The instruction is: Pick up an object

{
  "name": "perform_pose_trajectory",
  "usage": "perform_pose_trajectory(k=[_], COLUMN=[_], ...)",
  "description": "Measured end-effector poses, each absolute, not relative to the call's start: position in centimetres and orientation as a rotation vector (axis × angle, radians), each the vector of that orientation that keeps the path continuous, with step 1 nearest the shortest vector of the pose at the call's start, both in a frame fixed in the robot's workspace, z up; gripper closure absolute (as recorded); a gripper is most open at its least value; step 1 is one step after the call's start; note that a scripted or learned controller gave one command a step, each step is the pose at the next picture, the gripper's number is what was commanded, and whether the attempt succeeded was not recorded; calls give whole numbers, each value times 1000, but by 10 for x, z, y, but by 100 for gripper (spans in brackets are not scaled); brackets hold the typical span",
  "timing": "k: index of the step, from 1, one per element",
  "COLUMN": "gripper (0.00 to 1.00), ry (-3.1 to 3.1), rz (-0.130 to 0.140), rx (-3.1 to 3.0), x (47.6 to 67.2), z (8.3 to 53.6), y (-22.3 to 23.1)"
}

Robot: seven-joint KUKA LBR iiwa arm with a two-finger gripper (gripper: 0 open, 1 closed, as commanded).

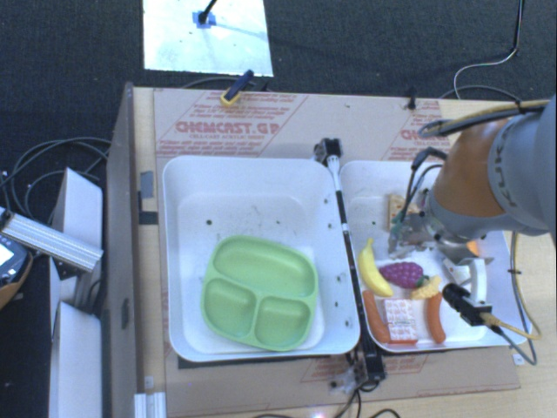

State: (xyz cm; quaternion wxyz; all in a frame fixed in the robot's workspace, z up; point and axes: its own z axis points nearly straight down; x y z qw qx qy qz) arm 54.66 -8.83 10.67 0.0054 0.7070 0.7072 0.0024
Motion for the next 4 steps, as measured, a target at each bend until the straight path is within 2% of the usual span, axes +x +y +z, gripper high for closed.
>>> perform_pose_trajectory(k=[1, 2, 3, 4], gripper=[0, 0, 100, 100], ry=[2215, 2210, 2217, 2225], rz=[7, 3, 6, 8], rx=[2213, 2216, 2215, 2215], x=[547, 527, 527, 568], z=[107, 86, 96, 223], y=[-88, -91, -89, 5])
